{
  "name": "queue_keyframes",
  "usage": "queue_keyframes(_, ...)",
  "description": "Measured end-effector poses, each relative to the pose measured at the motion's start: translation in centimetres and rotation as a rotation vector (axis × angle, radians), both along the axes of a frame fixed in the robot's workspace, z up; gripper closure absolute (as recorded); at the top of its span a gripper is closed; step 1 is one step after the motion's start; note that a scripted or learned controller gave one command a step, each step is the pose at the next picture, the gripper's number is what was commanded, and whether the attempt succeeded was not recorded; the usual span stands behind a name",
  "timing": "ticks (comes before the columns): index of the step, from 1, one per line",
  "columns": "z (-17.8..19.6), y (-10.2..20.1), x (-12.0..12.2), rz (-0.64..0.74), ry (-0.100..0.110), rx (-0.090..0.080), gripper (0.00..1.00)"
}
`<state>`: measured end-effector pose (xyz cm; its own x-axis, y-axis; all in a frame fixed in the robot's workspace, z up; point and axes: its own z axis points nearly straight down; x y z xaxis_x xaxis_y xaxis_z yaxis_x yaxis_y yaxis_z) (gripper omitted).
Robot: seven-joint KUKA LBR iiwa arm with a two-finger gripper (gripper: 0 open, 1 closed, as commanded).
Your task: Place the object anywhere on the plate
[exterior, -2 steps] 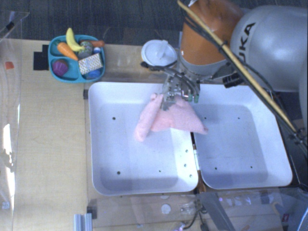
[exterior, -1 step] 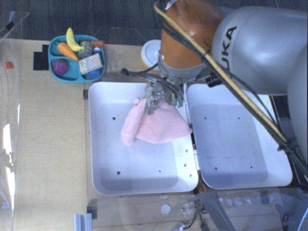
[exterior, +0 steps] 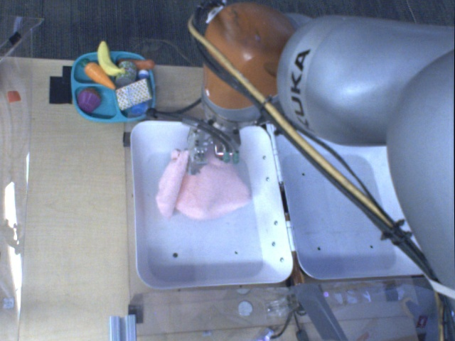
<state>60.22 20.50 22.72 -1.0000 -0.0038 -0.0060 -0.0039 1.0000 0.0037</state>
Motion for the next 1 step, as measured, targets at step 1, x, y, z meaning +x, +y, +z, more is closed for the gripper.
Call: queue_keyframes(1,0.05,-0.02,0.03,-0.001,-0.001,0.000,0.00)
